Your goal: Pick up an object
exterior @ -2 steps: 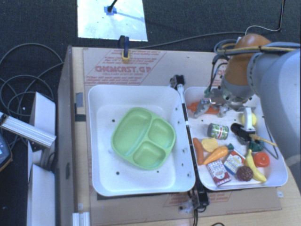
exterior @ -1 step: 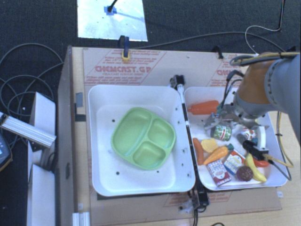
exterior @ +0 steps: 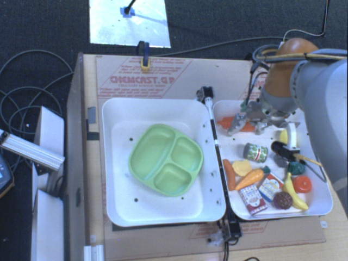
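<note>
The pincer [exterior: 247, 125] is hanging low over the far end of the right bin [exterior: 321, 208], its fingers standing apart with nothing clamped between them. An orange piece [exterior: 227, 123] is lying right beneath and between the fingers, touching or nearly so (its exact shape is hard to make out), its long axis running left to right. The small can [exterior: 255, 152] is sitting just nearer than the pincer. The green plate [exterior: 165, 159] is resting in the left bin [exterior: 117, 145].
</note>
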